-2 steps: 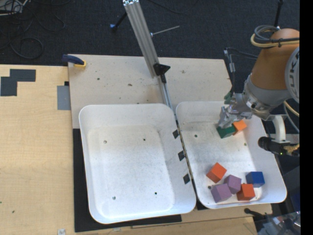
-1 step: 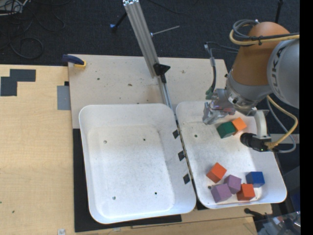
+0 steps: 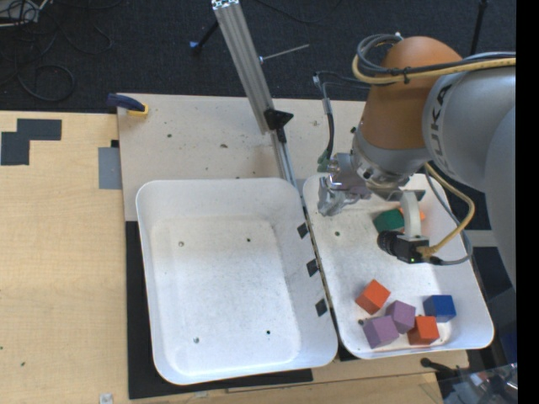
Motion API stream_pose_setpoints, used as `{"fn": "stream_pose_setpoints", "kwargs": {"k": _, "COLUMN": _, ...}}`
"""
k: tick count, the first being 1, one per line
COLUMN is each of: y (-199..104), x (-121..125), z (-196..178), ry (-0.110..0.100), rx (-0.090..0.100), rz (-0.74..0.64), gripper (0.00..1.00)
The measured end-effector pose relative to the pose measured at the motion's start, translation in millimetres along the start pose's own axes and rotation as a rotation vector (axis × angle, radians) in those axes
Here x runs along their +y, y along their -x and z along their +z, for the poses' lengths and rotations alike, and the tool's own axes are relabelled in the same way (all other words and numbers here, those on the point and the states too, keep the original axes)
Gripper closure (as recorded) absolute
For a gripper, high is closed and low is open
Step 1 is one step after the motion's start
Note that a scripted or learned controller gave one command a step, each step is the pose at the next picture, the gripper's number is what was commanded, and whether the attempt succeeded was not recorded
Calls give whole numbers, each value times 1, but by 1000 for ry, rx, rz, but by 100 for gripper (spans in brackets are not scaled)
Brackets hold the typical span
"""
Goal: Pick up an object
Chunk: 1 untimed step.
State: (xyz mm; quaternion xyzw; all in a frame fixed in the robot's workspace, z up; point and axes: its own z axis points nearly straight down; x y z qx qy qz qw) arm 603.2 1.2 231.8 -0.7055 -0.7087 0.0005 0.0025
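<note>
Two purple blocks [image 3: 389, 323], two orange [image 3: 373, 295], one blue [image 3: 439, 306], claw [image 3: 330, 199] grip unclear

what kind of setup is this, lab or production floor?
Likely a research lab: two shallow white bins on a plywood bench, small coloured blocks as pick targets, loose cables on dark carpet behind.

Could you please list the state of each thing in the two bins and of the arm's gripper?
gripper: above the right bin's far left corner, nothing seen in it
green block: lying in the right bin, partly hidden by the arm
orange block: lying loose, near end
two purple blocks: touching each other
blue block: lying loose
red-orange block: against the near rim
left bin: level on the bench
</note>
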Motion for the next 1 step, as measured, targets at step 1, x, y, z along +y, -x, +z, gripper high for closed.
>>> {"fn": "stream_pose_setpoints", "kwargs": {"k": 1, "y": -57, "x": 11, "z": 11, "ry": 2, "rx": -1, "rz": 0, "gripper": 100}}
